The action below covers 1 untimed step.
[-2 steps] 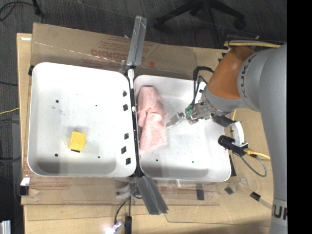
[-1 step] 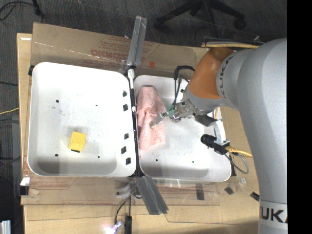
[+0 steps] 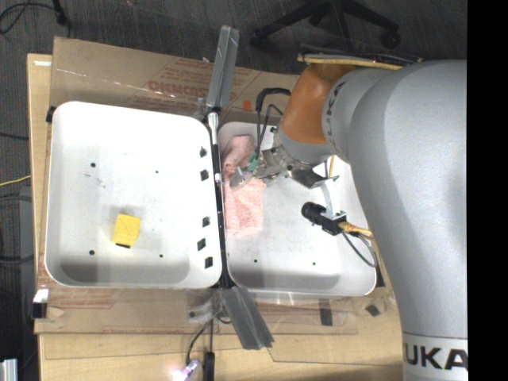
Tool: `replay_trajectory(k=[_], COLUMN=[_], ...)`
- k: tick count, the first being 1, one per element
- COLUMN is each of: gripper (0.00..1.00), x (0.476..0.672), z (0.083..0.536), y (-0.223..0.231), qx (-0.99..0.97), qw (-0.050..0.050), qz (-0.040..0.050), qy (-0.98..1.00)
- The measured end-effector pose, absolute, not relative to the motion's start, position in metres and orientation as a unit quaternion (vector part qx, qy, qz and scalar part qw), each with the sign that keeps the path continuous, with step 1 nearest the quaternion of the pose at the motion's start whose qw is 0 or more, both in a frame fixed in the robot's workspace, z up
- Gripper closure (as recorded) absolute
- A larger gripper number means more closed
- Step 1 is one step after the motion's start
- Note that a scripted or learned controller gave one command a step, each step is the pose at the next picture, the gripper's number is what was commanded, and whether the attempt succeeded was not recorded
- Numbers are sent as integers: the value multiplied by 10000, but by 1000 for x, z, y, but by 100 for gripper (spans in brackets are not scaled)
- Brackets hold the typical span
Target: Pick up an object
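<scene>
You have two candidates to pick from. A pink cloth (image 3: 242,189) lies crumpled in the right bin (image 3: 317,280), hard against its left wall, bunched at the far end and spread flatter toward the near side. A small yellow block (image 3: 126,229) sits alone in the left bin (image 3: 119,125), toward its near left corner, well apart from everything.

The gripper (image 3: 255,167) is down at the far, bunched end of the cloth, touching or just above it. You cannot tell how wide it stands or whether any fabric is caught; the wrist hides that.

Expect the cloth to be light, soft and limp: it will drape and may slip from a shallow pinch. Take it at the bunched fold, where there is thickness to bite.
</scene>
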State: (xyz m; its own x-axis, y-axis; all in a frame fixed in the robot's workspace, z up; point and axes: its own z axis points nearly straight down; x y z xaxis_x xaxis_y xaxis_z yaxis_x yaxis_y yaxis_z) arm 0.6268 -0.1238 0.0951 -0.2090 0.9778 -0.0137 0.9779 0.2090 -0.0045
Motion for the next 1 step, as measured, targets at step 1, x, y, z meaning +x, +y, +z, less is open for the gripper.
replay_trajectory(k=[1], gripper=[100], x=[627], z=[104], y=[-120], qx=[6267], qw=[11], qz=[-40], qy=[7792])
